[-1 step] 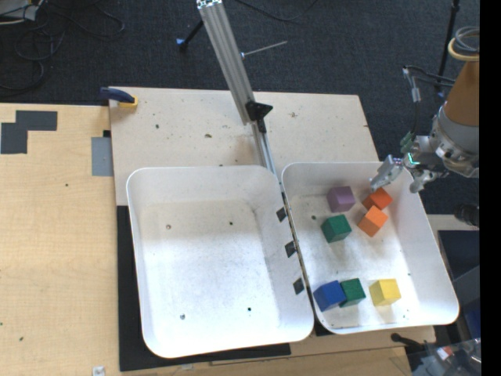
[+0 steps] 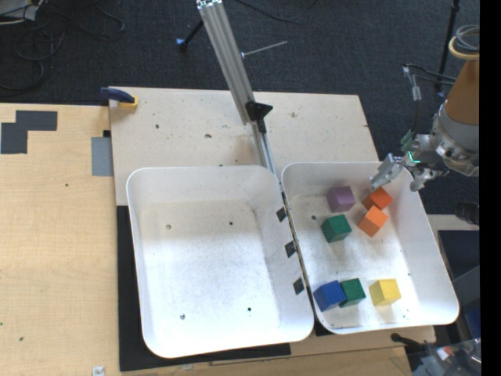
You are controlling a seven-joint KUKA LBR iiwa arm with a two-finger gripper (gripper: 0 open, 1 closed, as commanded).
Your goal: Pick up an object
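We see the arm (image 2: 462,108) reaching in from 3 o'clock, wrist tilted down-left, gripper (image 2: 403,172) over the right bin's (image 2: 438,284) top edge with fingers spread, pinching nothing. Nearest thing is an orange cube (image 2: 379,199), just at its 7 o'clock in the bin.

Dark blue carpet (image 2: 329,37) strewn with black cables (image 2: 70,14) surrounds a pale wooden bench (image 2: 47,233), with an aluminium rail (image 2: 231,57) slanting overhead.
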